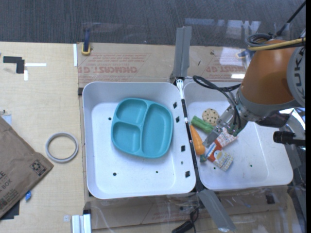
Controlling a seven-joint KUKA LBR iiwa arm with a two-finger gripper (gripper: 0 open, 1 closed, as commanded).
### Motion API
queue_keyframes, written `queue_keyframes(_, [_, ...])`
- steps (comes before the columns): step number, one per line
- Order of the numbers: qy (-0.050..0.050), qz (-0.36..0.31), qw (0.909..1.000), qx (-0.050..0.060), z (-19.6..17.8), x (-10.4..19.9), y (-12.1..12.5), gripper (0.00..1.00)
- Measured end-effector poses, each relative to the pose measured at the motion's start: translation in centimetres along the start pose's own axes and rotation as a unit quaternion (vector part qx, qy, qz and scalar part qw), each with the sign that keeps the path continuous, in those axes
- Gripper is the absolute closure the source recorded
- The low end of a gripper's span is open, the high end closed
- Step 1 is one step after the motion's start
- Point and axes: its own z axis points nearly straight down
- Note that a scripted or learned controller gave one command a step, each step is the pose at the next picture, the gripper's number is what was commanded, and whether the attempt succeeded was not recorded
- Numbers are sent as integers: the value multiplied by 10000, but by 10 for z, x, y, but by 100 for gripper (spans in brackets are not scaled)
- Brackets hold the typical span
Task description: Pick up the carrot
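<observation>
The carrot (197, 140) is orange with a green top (202, 124). It lies along the left wall of the right bin (262, 176), pointing toward the front. My gripper (217, 134) hangs low over the right bin just to the right of the carrot, above a red and white packet (224, 141). Nothing of the carrot shows inside the gripper. The arm's orange band (269, 74) rises behind it at the upper right.
A round speckled cookie (210, 114) lies behind the carrot, and another small packet (221, 159) lies in front of the gripper. The left bin (97, 169) holds a teal divided plate (142, 127). A tape ring (61, 146) and a cardboard box (17, 166) lie on the bench at left.
</observation>
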Motion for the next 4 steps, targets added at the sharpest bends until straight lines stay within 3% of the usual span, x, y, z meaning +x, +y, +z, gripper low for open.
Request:
queue_keyframes(1, [11,333,9994,9,0,83,16,0])
queue_keyframes(2, [-2,-333,9994,1,0,7,11,0])
queue_keyframes(3, [-1,-333,9994,2,0,7,11,0])
queue_keyframes(4, [11,-1916,9815,0,0,57,-11,0])
